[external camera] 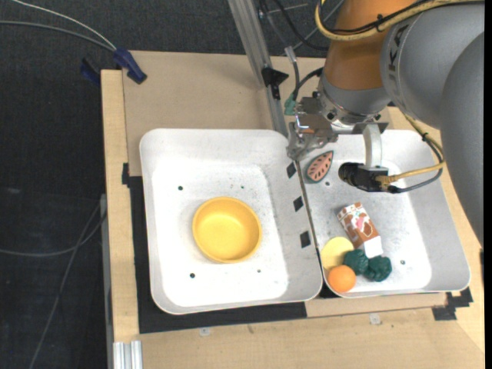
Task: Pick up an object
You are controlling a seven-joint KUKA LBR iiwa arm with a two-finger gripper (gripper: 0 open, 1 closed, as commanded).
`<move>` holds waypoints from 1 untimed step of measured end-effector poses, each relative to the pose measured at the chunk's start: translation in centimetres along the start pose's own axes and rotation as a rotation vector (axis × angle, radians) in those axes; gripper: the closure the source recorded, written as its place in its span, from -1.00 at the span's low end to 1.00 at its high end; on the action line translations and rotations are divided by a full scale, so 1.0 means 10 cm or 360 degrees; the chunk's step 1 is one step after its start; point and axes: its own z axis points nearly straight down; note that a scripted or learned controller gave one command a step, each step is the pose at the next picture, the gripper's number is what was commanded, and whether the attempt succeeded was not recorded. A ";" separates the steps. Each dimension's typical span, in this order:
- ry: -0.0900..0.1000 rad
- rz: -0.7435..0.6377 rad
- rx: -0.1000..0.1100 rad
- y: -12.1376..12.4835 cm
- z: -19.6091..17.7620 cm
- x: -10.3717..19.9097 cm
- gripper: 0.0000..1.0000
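At the near edge of the right bin, by its near-left corner, an orange ball lies against a yellow round piece, with a dark green clump just beside them to the right. A little farther in, a small red-and-white packet lies tilted on the bin floor, touching the green clump's far side. In the left bin, a yellow bowl sits upright near the middle, slightly toward the near edge. Black clips mark the seam where the two bins meet. Toward the far-left corner of the right bin, the gripper hangs from the grey arm with its orange band, low over the dividing rim. A pinkish, leaf-shaped object shows just below the fingers; whether it is clasped between them cannot be told from this angle. A black cylindrical part juts beside it. Beyond the bins, a blue clamp grips the bench's far-left corner.
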 end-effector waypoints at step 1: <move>0.0000 -0.0001 -0.0015 -0.04 -0.09 0.50 1.00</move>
